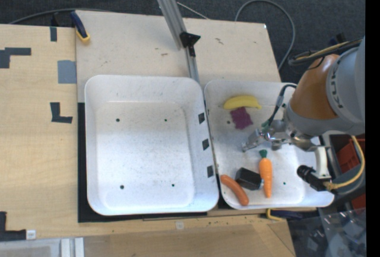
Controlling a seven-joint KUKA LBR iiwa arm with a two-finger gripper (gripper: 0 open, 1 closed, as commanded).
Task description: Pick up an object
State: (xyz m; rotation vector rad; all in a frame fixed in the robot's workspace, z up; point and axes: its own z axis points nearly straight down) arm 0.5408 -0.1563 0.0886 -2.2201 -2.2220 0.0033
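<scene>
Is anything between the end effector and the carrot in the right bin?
Nothing visible. The end effector sits in the right bin, just above the carrot and its green top, with bare bin floor between. The black block lies to the carrot's left, the purple piece farther up.

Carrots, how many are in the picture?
1. The carrot lies in the right bin, near its front, beside a black block. The orange sausage nearby isn't a carrot. The arm may hide more.

End effector low, arm bent
</scene>
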